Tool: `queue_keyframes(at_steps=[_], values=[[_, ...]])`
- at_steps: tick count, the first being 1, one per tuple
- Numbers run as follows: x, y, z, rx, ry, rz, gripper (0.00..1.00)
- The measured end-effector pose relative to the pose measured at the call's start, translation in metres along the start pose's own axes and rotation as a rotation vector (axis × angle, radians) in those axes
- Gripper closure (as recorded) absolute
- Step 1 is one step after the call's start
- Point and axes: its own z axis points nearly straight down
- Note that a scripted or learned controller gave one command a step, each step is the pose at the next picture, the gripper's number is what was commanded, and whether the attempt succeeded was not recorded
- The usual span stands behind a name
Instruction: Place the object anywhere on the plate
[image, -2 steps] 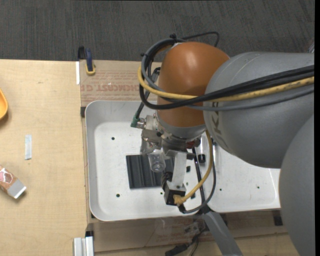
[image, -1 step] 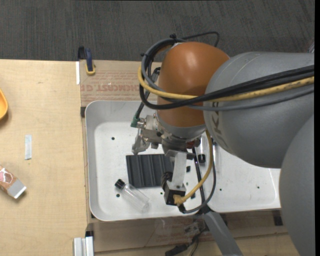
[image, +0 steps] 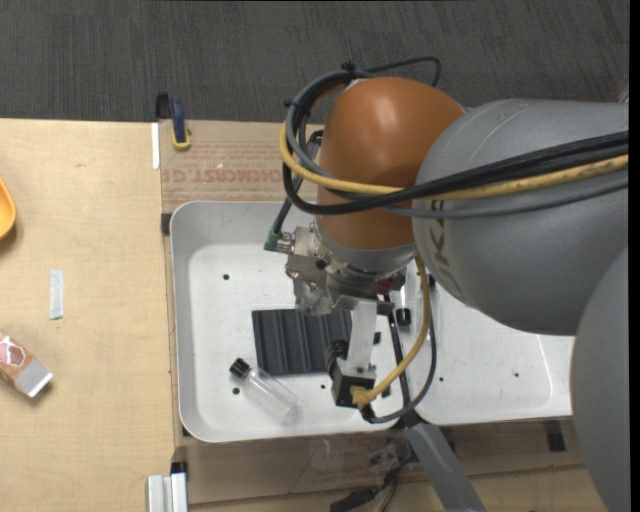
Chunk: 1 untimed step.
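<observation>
Lying in the white bin (image: 185, 300), the clear vial (image: 268, 390) sits just beside the ribbed plate (image: 288, 340). The gripper (image: 320, 295) hangs over the plate, grasp state indeterminate. Recommend grasping the vial mid-body, across its length.

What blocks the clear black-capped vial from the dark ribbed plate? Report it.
Nothing visible. The clear plastic vial with a black cap lies beside the lower left corner of the dark ribbed rectangular plate, both in the same white bin.
</observation>
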Motion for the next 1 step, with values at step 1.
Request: queue_keyframes(at_steps=[1], values=[[0.0, 0.0, 0.0, 0.0, 0.0, 0.0, 0.0]])
